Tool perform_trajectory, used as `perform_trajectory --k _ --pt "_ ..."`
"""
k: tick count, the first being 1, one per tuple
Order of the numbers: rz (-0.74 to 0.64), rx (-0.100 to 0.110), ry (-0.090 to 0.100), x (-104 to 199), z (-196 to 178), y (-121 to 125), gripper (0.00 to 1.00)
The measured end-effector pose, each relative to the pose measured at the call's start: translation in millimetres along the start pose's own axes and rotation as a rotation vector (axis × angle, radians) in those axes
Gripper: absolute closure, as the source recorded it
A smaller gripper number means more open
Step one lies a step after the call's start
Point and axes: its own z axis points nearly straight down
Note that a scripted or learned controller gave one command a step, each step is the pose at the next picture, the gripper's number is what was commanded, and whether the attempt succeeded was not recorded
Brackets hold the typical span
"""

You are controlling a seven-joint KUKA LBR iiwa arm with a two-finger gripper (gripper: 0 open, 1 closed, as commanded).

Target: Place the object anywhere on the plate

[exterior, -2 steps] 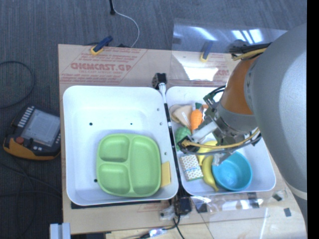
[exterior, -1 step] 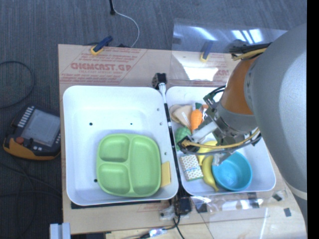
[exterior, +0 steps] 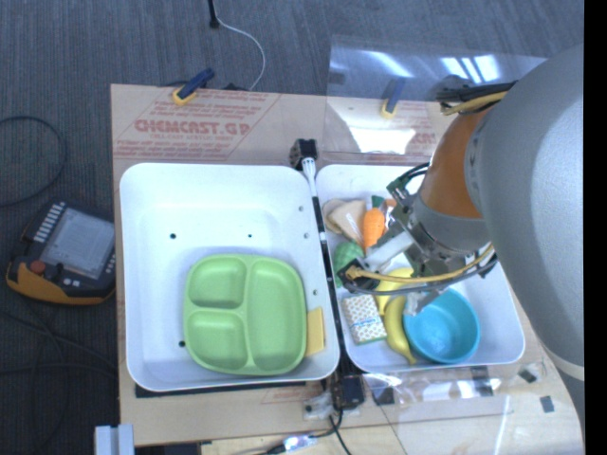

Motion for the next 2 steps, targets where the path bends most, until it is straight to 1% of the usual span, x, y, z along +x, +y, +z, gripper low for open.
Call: perform_trajectory --k 2 --pt "0.0 0.0 0.0 0.0 0.0 0.0 0.0"
